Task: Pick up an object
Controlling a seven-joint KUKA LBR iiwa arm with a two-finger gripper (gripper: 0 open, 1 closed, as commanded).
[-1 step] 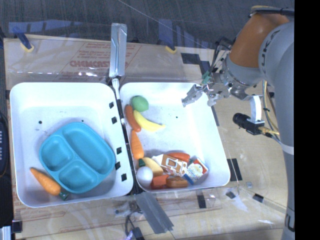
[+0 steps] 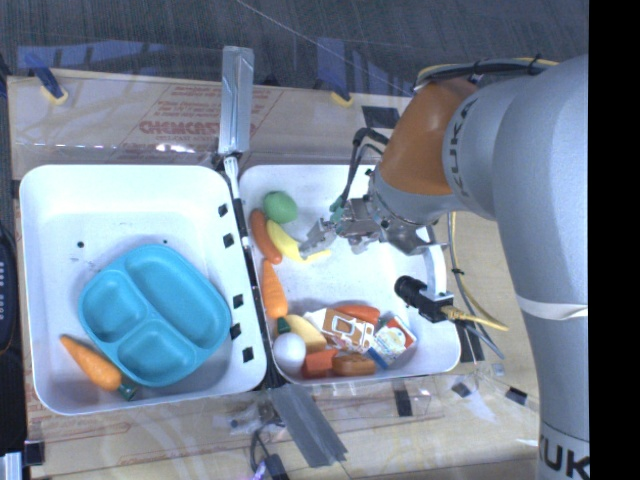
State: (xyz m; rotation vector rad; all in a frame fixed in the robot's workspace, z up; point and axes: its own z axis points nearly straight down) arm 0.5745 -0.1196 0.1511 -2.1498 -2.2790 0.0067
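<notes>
1. Lying in the right bin (image 2: 440,353), the banana (image 2: 285,242) sits near its left wall, between a green ball (image 2: 281,206) above and an orange carrot (image 2: 274,290) below.
2. Reaching in from the right, the gripper (image 2: 322,236) hangs at the banana's right end; how wide it stands cannot be told.
3. Along the bin's near wall lie a white egg (image 2: 290,348) and a printed carton (image 2: 352,330).
4. In the left bin (image 2: 60,193), a blue divided plate (image 2: 155,313) rests beside another carrot (image 2: 92,362).

Even, bright overhead light, soft shadows in the bins (image 2: 60,183), slightly blurry overall.
</notes>
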